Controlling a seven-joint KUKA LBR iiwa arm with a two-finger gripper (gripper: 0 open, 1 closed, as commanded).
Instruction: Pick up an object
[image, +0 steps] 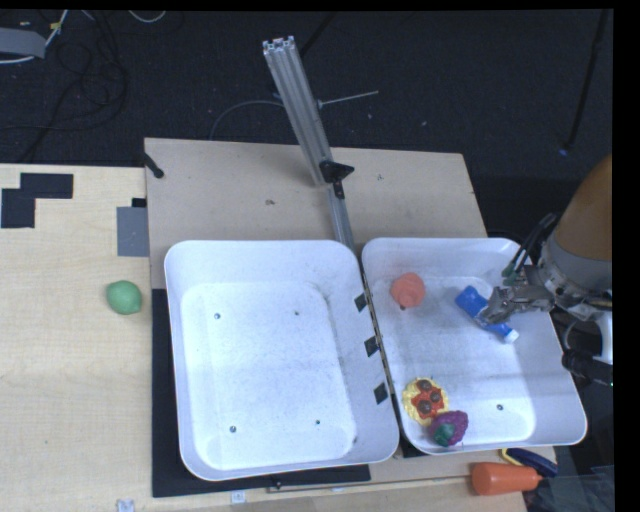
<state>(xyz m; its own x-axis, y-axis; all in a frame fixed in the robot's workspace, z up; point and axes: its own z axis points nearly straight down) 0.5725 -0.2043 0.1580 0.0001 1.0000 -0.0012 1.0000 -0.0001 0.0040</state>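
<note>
Partly hidden, the blue object (484, 310) lies under the end effector (503, 306); its grip state is unclear.

A pale wooden worktop (70, 330) is stretching out to the left, with a tan board (300, 190) lying over its middle. Behind it, dark floor (450, 60) is running off under loose cables (90, 50). A metal rail (300, 110) is leaning up from the board, perhaps a camera mount.
</note>
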